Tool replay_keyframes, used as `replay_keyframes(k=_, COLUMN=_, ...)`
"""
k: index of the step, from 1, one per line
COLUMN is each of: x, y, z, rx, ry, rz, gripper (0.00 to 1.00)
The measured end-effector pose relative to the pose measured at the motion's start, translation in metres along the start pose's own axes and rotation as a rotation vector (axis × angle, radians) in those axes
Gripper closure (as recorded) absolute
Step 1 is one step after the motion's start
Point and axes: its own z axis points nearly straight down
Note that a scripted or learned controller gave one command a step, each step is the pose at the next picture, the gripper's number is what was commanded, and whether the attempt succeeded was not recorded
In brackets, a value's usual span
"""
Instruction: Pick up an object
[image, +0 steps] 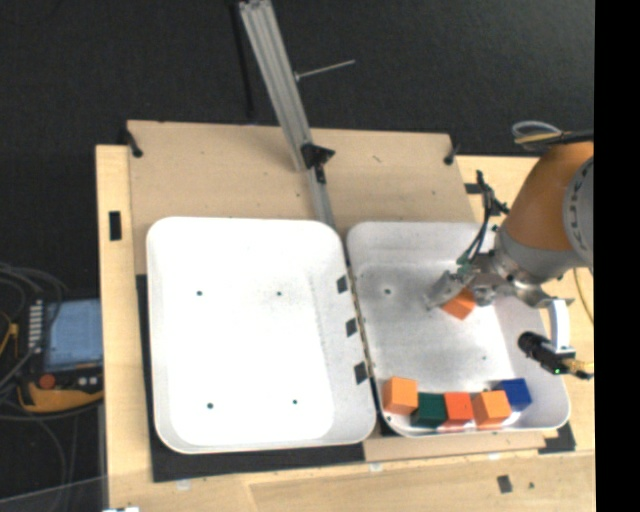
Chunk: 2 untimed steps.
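- An orange block (459, 307) is seen at the tip of the gripper (462, 293), over the upper middle of the right bin (400, 260); its top edge is covered by the gripper, and only the lower part is shown.
- The block appears to be pinched between the fingers, tilted, though the contact itself is blurred and cannot be traced finely; whether it is lifted clear of the bin floor cannot be told.
- The gripper is attached to the grey arm (555, 215), which is brought in from the right and is cut off by the frame edge; its orange band is seen above the wrist.
- Along the near wall of the right bin a row of blocks is lined up, touching or nearly so: an orange cube (401, 393), a green block (431, 408), a second orange block (459, 405), a third orange block (492, 405) and a blue block (516, 392). A reddish sliver below them is too small to be identified.
- The left bin (250, 330) is set just beside the right one, their rims meeting at the middle.
- A slanted metal rail (285, 95) is seen crossing the bench's far edge, its top cut off.
- A blue device (75, 333) with cables is lying off the bench's left, partly cropped.
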Motion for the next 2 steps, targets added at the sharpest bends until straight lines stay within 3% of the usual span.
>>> replay_keyframes(k=1, x=-0.002, y=0.002, z=-0.011, rx=-0.007, ry=-0.001, rz=0.007, gripper=1.00)
replay_keyframes(k=2, x=-0.006, y=0.010, z=-0.056, rx=0.014, ry=0.009, rz=-0.007, gripper=1.00)
